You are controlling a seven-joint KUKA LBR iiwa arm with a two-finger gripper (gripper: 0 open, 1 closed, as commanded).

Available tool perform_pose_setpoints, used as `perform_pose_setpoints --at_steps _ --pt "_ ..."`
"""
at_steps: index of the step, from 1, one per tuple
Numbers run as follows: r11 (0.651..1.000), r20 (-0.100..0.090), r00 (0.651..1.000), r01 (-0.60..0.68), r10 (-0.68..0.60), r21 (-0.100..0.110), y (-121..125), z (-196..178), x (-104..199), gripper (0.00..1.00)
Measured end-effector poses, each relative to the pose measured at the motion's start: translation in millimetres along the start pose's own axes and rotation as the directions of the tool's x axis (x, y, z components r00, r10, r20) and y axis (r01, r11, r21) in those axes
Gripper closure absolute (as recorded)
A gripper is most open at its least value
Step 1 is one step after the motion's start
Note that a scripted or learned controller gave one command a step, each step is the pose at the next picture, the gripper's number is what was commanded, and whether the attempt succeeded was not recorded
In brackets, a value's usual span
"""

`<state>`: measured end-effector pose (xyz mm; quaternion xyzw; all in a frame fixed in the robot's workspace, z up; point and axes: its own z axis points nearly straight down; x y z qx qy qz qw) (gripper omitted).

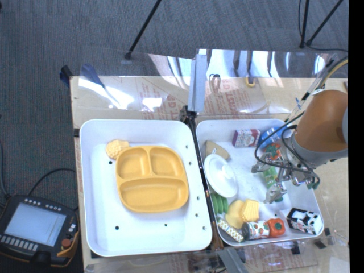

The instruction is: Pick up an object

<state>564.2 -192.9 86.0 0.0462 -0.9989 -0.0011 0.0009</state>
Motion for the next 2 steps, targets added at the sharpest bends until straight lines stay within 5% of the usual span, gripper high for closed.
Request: perform_pose_setpoints --at_steps 1,2 --pt "1.0 0.005 1.0 0.03 -0.03 0.002 -17 -2 -39 0.0" --pt "0.999 0.009 0.999 0.035 -0.035 0.003 -14 -13 -41 1.0"
